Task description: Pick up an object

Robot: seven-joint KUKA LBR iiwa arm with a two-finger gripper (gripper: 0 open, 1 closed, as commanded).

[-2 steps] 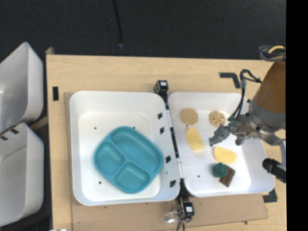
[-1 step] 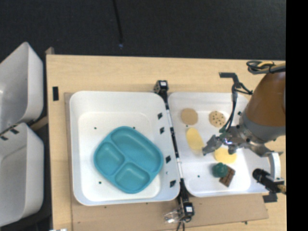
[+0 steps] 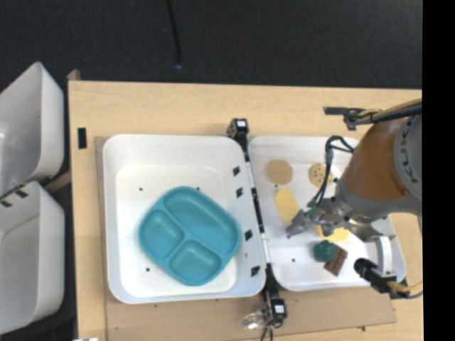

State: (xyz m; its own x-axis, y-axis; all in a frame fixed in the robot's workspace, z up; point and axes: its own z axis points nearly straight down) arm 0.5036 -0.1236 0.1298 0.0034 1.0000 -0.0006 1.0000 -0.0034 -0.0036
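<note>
Reaching low into the right bin (image 3: pixel 298 275), gripper (image 3: pixel 302 222) hanging just beside the yellow piece (image 3: pixel 286 203), likely aiming to grab it. Cannot tell jaws: apart or together.

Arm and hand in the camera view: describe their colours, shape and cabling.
The arm is a thick rounded body with a wide orange band above grey metal. Black cables loop along its upper left side. The hand is a small, dark grey, angular metal piece.

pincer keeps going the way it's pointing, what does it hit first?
Likely the right bin's floor just beyond the pincer, below the pale yellow piece; then the divider wall. Depth is unclear.
</note>
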